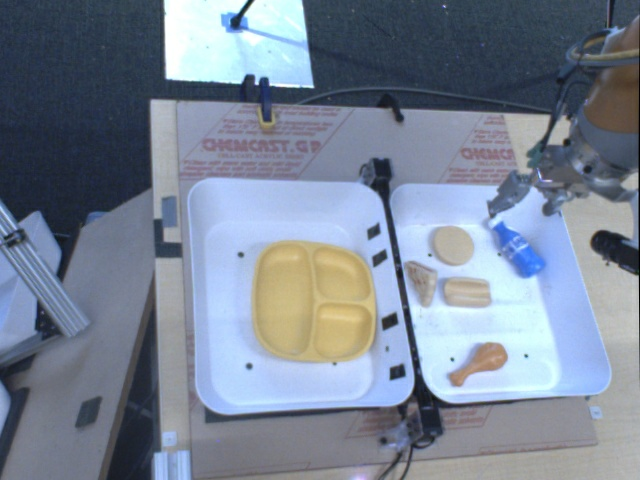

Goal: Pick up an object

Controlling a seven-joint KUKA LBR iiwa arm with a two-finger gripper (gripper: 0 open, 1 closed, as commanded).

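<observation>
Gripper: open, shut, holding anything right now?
Gripper: open, holding nothing, fingers spread above the right bin's far edge, just above the blue bottle.

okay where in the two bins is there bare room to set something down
Right bin: bare floor at its near right, between the drumstick and the blue bottle. Crowded mid-left around the cookie, wedge and bread roll. Left bin: margins around the yellow tray.

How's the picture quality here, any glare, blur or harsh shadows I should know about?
In the camera view, lighting is even and soft; the white bins look bright but keep their edges. The metal sheet at the top is washed out by glare. The gripper looks slightly blurred, while the blue bottle and yellow tray are sharp, with faint shadows.
</observation>
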